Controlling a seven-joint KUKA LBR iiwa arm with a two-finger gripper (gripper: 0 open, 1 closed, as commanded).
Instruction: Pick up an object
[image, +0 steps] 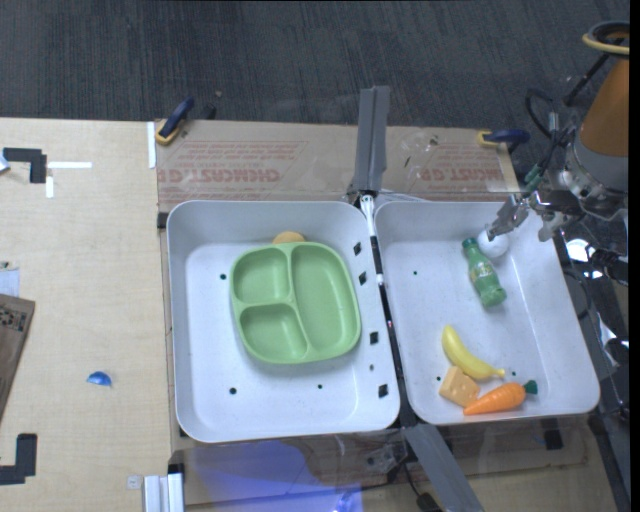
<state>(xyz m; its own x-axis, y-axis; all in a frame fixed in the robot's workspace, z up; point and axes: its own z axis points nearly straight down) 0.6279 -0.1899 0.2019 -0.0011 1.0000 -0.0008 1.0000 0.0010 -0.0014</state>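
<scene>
The right bin (560, 300) holds a green bottle (485, 274) lying near its back, with a yellow banana (468, 355), an orange carrot (497, 398) and a tan block (459, 386) at its front. My gripper (508, 222) hangs over the right bin's back right part. It is just right of the bottle's top end and slightly above it. No object shows in its grasp. In the left bin (195, 330) lies a green divided plate (296, 300), and a small orange thing (289, 238) peeks out behind it.
A grey post (372, 140) rises at the back where the two bins meet. Brown cardboard (260, 165) lies behind the bins, with a blue clamp (176, 117) at its left corner. A small blue item (98, 379) rests on the wooden bench, left.
</scene>
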